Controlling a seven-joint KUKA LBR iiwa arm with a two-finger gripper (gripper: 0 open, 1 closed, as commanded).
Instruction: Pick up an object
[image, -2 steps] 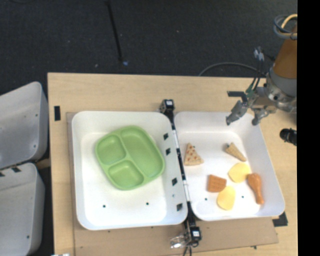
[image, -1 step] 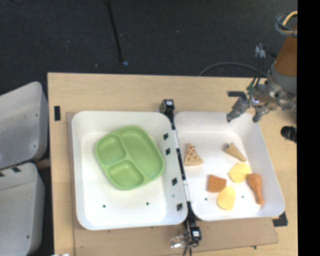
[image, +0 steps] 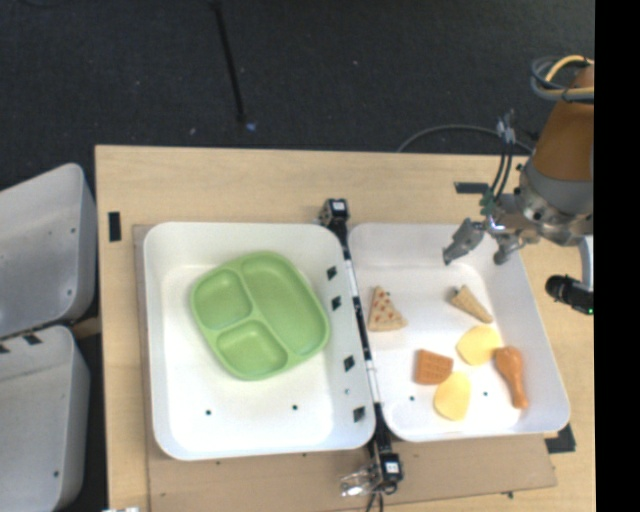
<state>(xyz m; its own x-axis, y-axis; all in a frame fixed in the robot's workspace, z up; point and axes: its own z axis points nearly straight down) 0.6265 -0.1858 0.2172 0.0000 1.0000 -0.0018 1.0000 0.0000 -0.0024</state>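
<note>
Dark carpet surrounds a pale wooden bench (image: 250, 175), and on the bench two shallow white bins sit side by side, joined along a seam dotted with small black clips. Off to the view's left, two white curved panels (image: 40, 250) overlap the bench edge. Within the left bin (image: 170, 420) lies a green divided tray (image: 260, 314), three compartments showing, turned at a slant and resting toward the upper middle of the bin floor. Food-like pieces are scattered across the right bin (image: 400, 250): a pizza slice (image: 384, 311) just beside the seam, a tan wedge (image: 470, 304) further toward the view's right, an orange block (image: 433, 367) below and between them, a yellow piece (image: 479, 345) just beside the block's upper right, a second yellow piece (image: 452, 397) below the block and touching or nearly touching it, and an orange carrot-shaped piece (image: 512, 376) lying along the bin's right side, just beside the upper yellow piece. Reaching in from the view's right, the grey arm with its orange band (image: 565, 140) carries the gripper (image: 482, 246) above the upper right corner of the right bin. Its two fingers are spread apart, one pointing down toward the view's left and the other angled toward the right, with nothing between them. The tan wedge sits nearest, below the gripper and apart from it.
</note>
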